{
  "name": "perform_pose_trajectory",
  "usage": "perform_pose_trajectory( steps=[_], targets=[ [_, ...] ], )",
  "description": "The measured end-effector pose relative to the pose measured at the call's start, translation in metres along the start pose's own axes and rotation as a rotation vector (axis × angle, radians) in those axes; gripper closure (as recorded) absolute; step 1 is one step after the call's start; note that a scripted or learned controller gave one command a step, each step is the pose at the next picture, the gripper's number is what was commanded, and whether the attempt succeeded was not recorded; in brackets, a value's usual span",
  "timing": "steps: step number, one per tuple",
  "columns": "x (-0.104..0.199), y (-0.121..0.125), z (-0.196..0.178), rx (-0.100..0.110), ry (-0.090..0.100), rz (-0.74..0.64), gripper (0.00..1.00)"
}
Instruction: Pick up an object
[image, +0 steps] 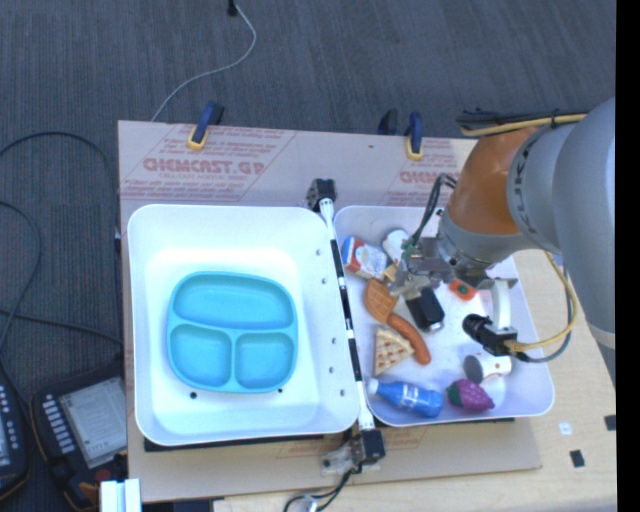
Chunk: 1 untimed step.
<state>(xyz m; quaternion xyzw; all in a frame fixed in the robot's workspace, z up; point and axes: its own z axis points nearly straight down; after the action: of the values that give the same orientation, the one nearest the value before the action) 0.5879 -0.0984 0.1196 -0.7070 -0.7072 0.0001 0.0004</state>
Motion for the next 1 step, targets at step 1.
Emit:
perform_pose_trajectory(
  steps=[1],
  targets=[
    [0.0644,0.0047,-0.0807,-0.001,0.000,-0.002,1.00]
  ],
)
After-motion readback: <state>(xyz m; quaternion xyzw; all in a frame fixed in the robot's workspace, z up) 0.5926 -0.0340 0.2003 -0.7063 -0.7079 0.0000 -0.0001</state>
